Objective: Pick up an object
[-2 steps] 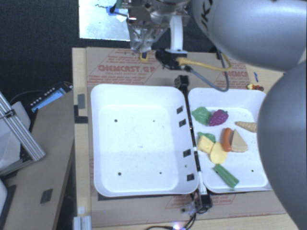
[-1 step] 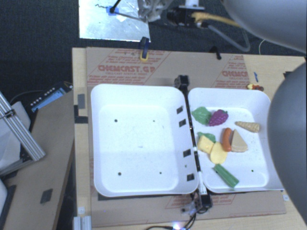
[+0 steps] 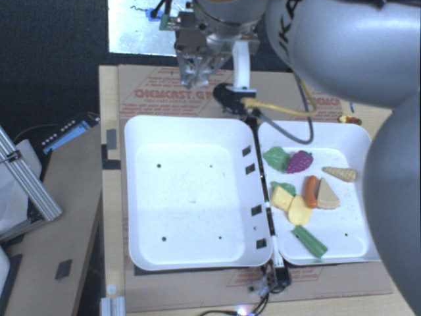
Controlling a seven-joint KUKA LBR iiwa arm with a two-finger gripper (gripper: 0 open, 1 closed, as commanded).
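Nearest the camera, at the front of the right bin, a green cucumber-shaped piece is seen lying at a slant, apart from the rest; it is judged to be light, stiff moulded plastic, smooth and likely slippery, and it would best be taken across its narrow middle. Just behind it, a cluster is formed by a yellow wedge, a paler yellow block with a green piece on its far side, an orange carrot-like piece and a tan slice touching the carrot's right side; because these are packed close, a clean grip there is judged harder, and neighbours could be nudged. Farther back, a cone-shaped piece, a purple grape bunch and a green leafy piece are laid out; the bumpy grapes may be held more surely than the smooth pieces. The left bin is seen beside it, the 2 bins touching along a middle seam. Farthest away, beyond both bins, the gripper is held above the cardboard sheet; whether its claw is spread or closed cannot be told, and nothing is seen in it.
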